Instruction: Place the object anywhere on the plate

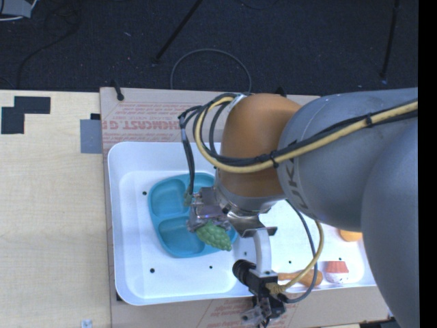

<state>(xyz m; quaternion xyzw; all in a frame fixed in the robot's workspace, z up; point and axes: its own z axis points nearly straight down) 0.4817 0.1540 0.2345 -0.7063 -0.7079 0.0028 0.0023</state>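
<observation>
In the camera view, the grey arm with the orange band (256, 142) reaches from the right over the shallow white bin (130, 251). A light-blue plastic plate with compartments (167, 207) lies in this bin, toward its middle. The gripper (205, 217) hangs just above the plate's right part. A green bumpy object, like a small bunch of grapes (215, 236), sits at the plate's lower right edge, directly under the gripper. Its long axis runs from upper left to lower right. I cannot tell how the gripper stands, or whether it holds the green object. An orange item (350, 236) and a reddish-white item (334, 270) lie to the right, past the arm.
</observation>
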